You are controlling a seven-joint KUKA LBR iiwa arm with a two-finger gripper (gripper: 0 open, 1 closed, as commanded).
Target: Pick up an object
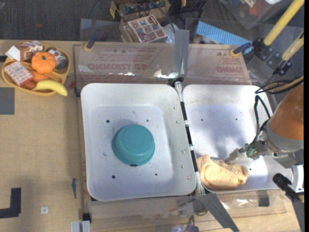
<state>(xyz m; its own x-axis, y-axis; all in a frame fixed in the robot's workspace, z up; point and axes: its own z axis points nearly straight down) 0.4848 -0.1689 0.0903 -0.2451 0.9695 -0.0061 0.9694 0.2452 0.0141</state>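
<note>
At the near edge of the right white bin lies a crumpled yellow-orange cloth, and the gripper hangs just above its far right end; whether the fingers are wide or narrow cannot be told. In the left white bin an upturned round teal plastic bowl sits near the middle. Farther off, on the desk, a yellow dish of toy food stands at the far left.

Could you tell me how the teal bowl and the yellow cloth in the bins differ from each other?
The teal bowl is round and rigid-looking, lying upside down; the yellow cloth is soft and crumpled into an uneven heap. The bowl sits near the middle of the left bin, while the cloth lies in the near left corner of the right bin. The gripper is right by the cloth, far from the bowl. Both rest on a white bin floor.
</note>
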